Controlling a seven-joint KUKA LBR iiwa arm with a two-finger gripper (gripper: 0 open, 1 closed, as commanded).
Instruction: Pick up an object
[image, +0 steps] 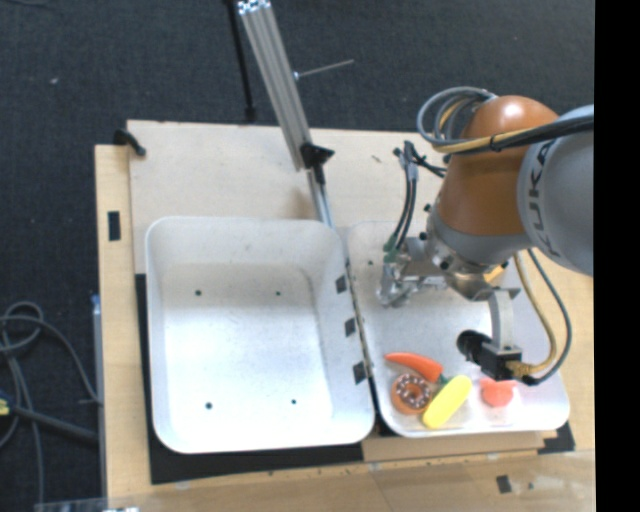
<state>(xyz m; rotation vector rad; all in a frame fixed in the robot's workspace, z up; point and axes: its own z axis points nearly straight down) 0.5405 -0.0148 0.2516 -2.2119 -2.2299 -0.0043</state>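
Observation:
My gripper hangs below the orange-banded wrist over the upper left part of the right bin, close to the wall between the two bins. Several toys lie at that bin's near edge. An orange carrot is there, with a round brown-and-red donut-like piece just under it. A yellow banana-shaped piece lies to the right of the donut, and a small pink-red piece sits further right. The gripper is apart from all of them, up and to their left.
The left bin sits beside the right one. A slanted aluminium pole with a black clamp rises behind the bins. Cables and a black connector hang from the arm over the right bin.

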